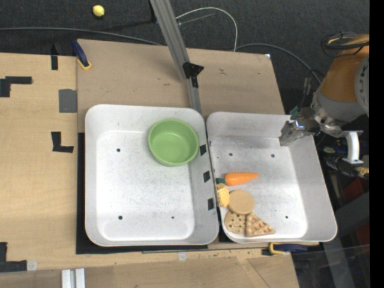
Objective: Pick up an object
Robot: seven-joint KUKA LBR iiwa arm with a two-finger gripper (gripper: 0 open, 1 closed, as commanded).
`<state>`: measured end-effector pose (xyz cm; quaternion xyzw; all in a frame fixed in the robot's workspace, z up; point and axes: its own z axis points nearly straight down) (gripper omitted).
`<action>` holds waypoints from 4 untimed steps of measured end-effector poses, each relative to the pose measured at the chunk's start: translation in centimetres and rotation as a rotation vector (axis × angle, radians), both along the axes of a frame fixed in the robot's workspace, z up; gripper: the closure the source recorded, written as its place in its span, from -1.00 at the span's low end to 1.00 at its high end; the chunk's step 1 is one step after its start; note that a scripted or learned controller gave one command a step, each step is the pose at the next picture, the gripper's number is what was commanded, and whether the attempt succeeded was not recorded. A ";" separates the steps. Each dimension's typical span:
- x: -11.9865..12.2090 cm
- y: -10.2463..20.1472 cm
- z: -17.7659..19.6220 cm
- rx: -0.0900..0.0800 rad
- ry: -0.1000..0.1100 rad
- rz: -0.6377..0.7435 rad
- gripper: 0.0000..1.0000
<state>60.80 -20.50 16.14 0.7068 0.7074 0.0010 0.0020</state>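
Food cluster: nearest the camera, toy pieces crowd the right bin's (312, 221) front-left corner — a pizza-like wedge (258, 227), a waffle-textured biscuit (234, 223), a round tan cookie (242, 201) and a small yellow piece (222, 195), touching or overlapping one another.
Carrot: an orange carrot (241, 177) lies just behind the cluster, lengthwise across the bin.
Left bin: a green bowl (173, 141) sits upright near the back right of the left bin (108, 221).
End effector: the end effector (291, 131) hangs over the right bin's back-right corner, well apart from the carrot and the food pieces; its state, apart or together, cannot be told from this angle, and nothing is seen in it.
Table: both bins rest side by side on the table (132, 71).
Step in hand: by appearances, the approach; no object is grasped yet.
Next move: likely a reach toward the bin's front left, then a descent over one piece; the carrot, lying alone, looks the cleanest target.
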 end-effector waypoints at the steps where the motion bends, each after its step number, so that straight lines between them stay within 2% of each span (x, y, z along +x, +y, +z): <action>1: -0.5 0.3 4.5 0.000 0.001 0.001 1.00; 2: -0.4 0.4 9.9 0.000 -0.001 0.001 1.00; 3: 0.6 5.8 10.4 0.003 0.003 0.006 1.00; 4: 0.7 11.8 9.1 0.003 0.006 0.006 1.00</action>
